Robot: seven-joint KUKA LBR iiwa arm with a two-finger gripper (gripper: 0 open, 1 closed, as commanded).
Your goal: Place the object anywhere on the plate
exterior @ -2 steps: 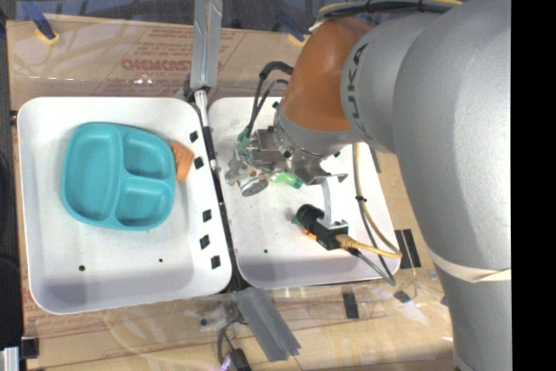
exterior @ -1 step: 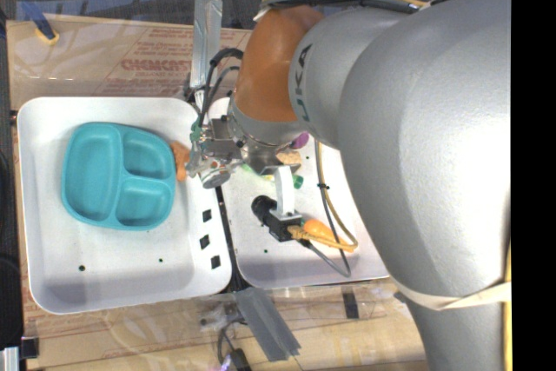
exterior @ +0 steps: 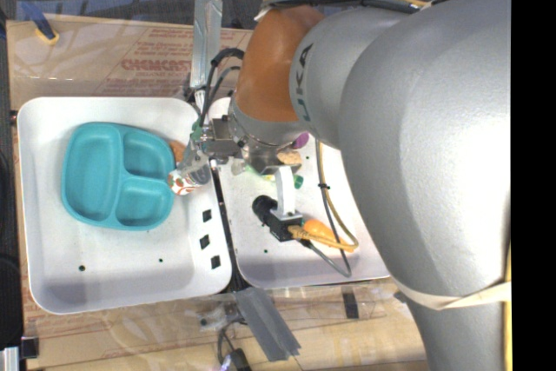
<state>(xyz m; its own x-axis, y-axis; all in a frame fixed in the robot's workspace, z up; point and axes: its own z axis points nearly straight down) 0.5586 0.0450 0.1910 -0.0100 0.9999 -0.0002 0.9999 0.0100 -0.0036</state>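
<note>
A teal divided plate [exterior: 117,176] lies in the left bin [exterior: 52,274]. My gripper [exterior: 193,172] hangs over that bin's right side, just off the plate's right rim. A small white, orange and red object [exterior: 181,182] sits at the fingertips, pinched between them and touching or just above the plate's edge. An orange bit [exterior: 178,150] shows just above it beside the rim; I cannot tell whether it belongs to the same object. The arm's orange band [exterior: 274,69] and grey body cover much of the right bin.
In the right bin [exterior: 287,269], a purple piece [exterior: 301,139], a tan piece [exterior: 289,158] and small green bits [exterior: 298,182] peek out under the wrist. The dividing wall [exterior: 221,221] between the bins runs right below the gripper. Cardboard lies behind the bins.
</note>
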